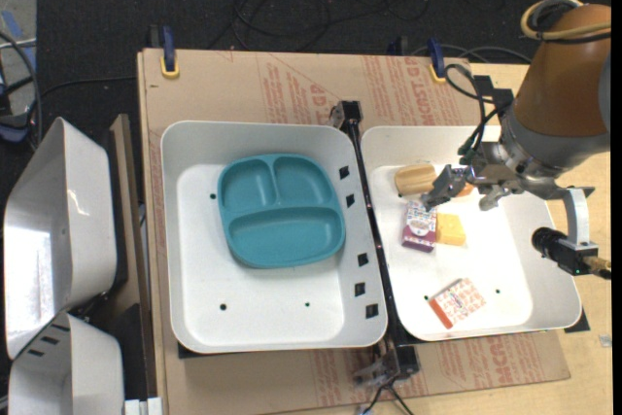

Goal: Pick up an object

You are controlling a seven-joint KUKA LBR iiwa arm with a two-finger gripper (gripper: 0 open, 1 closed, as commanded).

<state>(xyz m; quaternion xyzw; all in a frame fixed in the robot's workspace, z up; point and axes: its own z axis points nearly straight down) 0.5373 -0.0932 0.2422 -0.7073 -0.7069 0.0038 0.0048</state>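
The hand (445,188) hangs over the right bin (544,306), just above a purple packet (419,230) with a yellow block (451,229) touching its side and a tan roll (415,178) near. Whether it is apart or together I cannot tell. To grasp well it should drop straight on one piece, likely the packet, straddling its narrow sides clear of the block.
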